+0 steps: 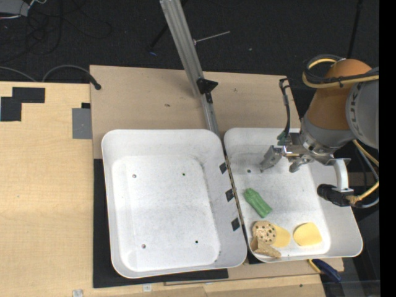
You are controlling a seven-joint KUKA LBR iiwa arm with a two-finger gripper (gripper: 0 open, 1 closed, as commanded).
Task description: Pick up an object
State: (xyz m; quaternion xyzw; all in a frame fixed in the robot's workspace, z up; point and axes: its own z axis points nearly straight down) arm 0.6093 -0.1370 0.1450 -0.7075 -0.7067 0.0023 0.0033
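Note:
In the right bin [346,243] lie a green oblong object [257,202], a brown spotted cookie-like piece [265,233] on a yellow disc [279,237], and a yellow block [307,234]. My gripper [283,162] hangs over the upper part of this bin, above and to the right of the green object. Its fingers [268,159] are spread apart with nothing between them.
The left bin [117,147] sits beside the right one, joined by black clips [230,194]. A metal rail [185,48] slants up from the bins' back edge. Wooden bench surface lies to the left.

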